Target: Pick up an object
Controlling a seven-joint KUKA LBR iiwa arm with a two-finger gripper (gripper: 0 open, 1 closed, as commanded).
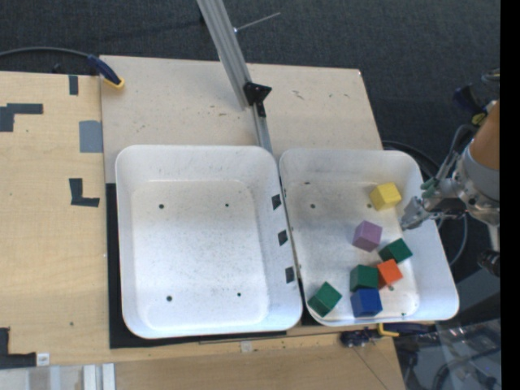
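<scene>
The right bin (325, 177) holds several small blocks: a yellow one (386, 195), a purple one (367, 236), an orange one (390, 272), a blue one (366, 301), and three green ones (396, 250) (365, 278) (325, 297). My gripper (416, 211) hangs at the bin's right edge, just right of the yellow block and above the upper green one. Nothing shows between its fingers.
The left bin (130, 218) sits beside the right one, with black clips on the shared wall. A metal pole (231, 51) slants in from the top. A wooden board (41, 218) lies to the left. Cables run along the right side.
</scene>
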